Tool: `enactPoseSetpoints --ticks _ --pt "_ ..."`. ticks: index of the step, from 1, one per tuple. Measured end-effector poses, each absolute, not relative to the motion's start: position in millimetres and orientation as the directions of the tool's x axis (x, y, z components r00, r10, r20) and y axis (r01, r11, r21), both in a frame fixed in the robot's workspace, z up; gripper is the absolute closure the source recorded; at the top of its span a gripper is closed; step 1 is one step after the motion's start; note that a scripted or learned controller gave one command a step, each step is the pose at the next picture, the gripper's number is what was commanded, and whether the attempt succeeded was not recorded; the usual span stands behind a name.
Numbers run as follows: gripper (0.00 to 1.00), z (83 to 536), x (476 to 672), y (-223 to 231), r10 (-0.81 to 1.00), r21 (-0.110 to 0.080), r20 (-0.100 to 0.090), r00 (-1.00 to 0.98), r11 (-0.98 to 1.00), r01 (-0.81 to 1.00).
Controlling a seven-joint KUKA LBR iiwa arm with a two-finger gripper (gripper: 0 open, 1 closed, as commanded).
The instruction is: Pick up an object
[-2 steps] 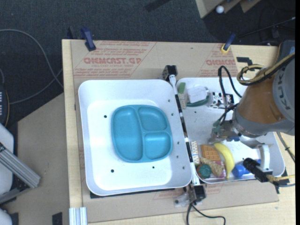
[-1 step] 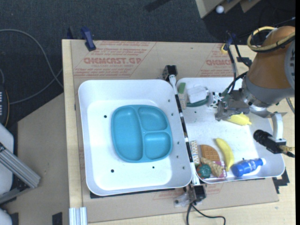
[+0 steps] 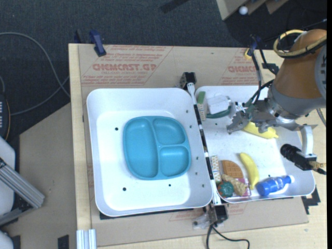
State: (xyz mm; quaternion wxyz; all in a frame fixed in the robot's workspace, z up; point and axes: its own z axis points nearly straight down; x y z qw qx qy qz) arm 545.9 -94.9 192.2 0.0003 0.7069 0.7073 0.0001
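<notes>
Upper right of frame: gripper [image 3: 239, 122], over right bin [image 3: 290, 154]
Grip: cannot tell
Lower right: banana [image 3: 250, 169], blue bottle [image 3: 272, 185]

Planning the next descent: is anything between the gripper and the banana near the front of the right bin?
Nothing visible blocks it. The gripper is over the back of the right bin, and bare bin floor lies between it and the banana. A snack packet lies close beside the banana.
</notes>
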Motion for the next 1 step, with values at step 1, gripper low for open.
enactPoseSetpoints --ticks 1 --pt "0.0 156.0 527.6 -147.0 1.0 -0.002 0.0 0.001 -0.001 1.0"
